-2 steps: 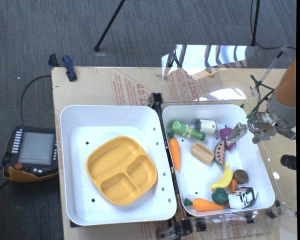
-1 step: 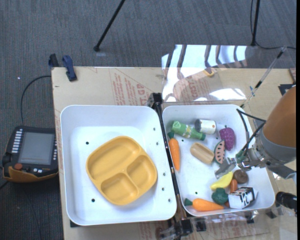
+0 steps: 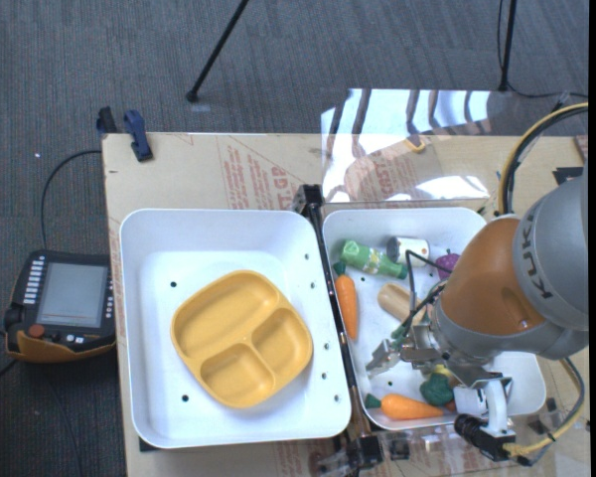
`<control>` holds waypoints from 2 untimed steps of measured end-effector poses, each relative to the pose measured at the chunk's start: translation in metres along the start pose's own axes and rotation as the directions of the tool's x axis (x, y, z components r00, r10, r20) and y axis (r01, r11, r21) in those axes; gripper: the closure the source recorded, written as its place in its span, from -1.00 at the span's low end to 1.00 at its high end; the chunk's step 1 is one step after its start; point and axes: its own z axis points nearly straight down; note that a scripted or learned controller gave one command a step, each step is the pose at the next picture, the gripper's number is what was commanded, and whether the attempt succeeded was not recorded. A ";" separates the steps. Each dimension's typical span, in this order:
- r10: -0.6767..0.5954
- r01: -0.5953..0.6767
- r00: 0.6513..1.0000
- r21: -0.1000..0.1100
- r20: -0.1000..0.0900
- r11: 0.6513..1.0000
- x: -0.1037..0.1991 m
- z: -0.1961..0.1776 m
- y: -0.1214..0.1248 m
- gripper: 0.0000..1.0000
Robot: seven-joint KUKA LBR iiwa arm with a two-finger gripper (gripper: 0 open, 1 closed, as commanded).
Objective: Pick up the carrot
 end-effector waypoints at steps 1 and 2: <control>0.011 -0.011 1.000 0.008 -0.003 1.000 -0.002 -0.009 -0.002 1.00; 0.018 -0.018 1.000 0.017 -0.007 1.000 -0.002 -0.017 -0.003 1.00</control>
